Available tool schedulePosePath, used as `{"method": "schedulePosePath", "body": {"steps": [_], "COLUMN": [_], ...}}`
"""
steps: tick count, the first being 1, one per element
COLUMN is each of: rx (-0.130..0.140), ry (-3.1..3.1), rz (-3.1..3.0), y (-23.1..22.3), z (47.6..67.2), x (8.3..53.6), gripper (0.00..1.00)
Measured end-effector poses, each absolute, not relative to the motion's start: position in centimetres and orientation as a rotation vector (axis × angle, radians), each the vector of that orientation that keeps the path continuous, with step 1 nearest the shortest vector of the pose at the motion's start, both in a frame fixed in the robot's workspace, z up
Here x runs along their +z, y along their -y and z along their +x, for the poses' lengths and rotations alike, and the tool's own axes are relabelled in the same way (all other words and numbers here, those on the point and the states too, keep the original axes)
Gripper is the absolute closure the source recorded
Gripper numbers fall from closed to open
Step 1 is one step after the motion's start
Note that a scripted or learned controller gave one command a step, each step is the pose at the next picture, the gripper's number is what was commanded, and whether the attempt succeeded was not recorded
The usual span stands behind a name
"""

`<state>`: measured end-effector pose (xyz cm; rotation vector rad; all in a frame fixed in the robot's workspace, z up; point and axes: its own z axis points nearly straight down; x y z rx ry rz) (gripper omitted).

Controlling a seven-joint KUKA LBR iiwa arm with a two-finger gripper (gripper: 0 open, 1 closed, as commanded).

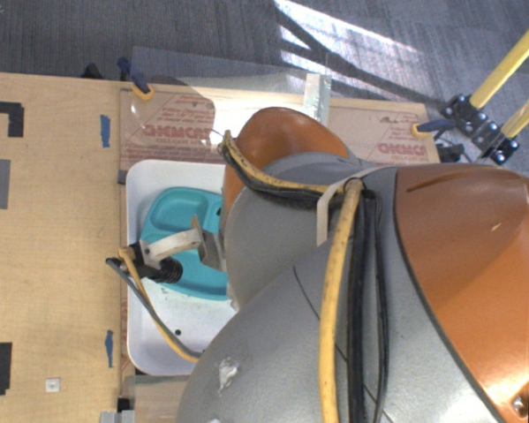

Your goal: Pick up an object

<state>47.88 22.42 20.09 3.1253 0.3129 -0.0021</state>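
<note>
**A:** Grey-and-orange arm point(375, 300) sits closest, blocking most of the bench. Where's the gripper point(209, 247)?

**B:** Down inside the white bin point(165, 338) at the view's left, over the right part of a teal plastic tray point(180, 212). Open or closed, I can't tell.

**A:** And the tray?

**B:** It's in the bin's upper half, spreading leftward from the gripper. The arm covers its right side, so I can't judge its long axis.
</note>
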Motion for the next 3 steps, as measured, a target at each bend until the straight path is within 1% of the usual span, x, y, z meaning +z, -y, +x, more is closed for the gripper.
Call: {"method": "schedulePosePath", "body": {"steps": [1,2,3], "rx": [0.003,-0.007,0.003], "ry": [-1.037,-0.339,-0.956], "rz": [2.967,3.121,2.994], "y": [-22.5,-22.4,-22.6], "z": [50.5,48.6,47.9], "x": [32.0,22.3,31.3], "gripper": [1.00,1.00,1.00]}}
